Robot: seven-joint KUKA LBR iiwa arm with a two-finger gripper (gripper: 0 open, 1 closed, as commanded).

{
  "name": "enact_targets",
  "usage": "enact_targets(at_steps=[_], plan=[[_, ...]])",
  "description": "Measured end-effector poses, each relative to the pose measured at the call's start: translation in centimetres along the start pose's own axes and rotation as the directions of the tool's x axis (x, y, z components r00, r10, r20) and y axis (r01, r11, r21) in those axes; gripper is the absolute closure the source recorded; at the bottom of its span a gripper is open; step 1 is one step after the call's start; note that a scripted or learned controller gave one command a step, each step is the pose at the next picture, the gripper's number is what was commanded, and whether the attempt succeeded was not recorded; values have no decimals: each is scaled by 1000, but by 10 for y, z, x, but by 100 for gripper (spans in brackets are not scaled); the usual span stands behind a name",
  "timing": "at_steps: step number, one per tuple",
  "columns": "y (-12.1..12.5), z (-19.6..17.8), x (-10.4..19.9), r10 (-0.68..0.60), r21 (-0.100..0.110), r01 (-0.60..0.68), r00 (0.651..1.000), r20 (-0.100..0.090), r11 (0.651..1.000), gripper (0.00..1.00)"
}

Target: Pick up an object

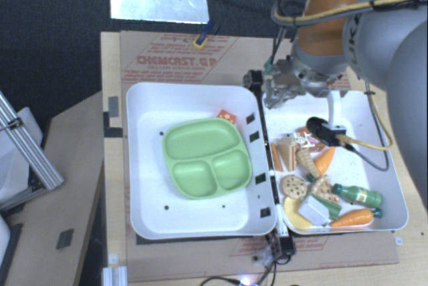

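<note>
Grey arm point(381, 31) is reaching in from 3 o'clock, w/ the gripper point(279, 92) hanging over the right bin's point(391, 178) 11 o'clock corner; can't tell how the claw is set. Left bin point(144, 144) is carrying a green divided tray point(204, 158), small orange-red block point(227, 117) at its 12 o'clock. Toy food is lying at the right bin's 6 o'clock: green bottle point(358, 196), carrot point(351, 217), cookie point(293, 186).

Toy foods point(326, 194), among them a green bottle point(358, 195) and carrot point(352, 217), lie heaped in the right bin point(384, 144).
</note>
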State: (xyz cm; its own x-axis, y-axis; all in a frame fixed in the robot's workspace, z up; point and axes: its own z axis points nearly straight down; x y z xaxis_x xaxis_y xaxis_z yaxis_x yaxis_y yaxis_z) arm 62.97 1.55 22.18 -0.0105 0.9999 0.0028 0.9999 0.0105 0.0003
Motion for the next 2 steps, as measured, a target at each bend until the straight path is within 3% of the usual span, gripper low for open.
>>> enact_targets(at_steps=[1, 2], plan=[[-21, -2, 34, 2, 1, -2, 1000, 1, 1000, 100], [-15, 0, 49, 3, -2, -3, 1000, 2, 1000, 100]])
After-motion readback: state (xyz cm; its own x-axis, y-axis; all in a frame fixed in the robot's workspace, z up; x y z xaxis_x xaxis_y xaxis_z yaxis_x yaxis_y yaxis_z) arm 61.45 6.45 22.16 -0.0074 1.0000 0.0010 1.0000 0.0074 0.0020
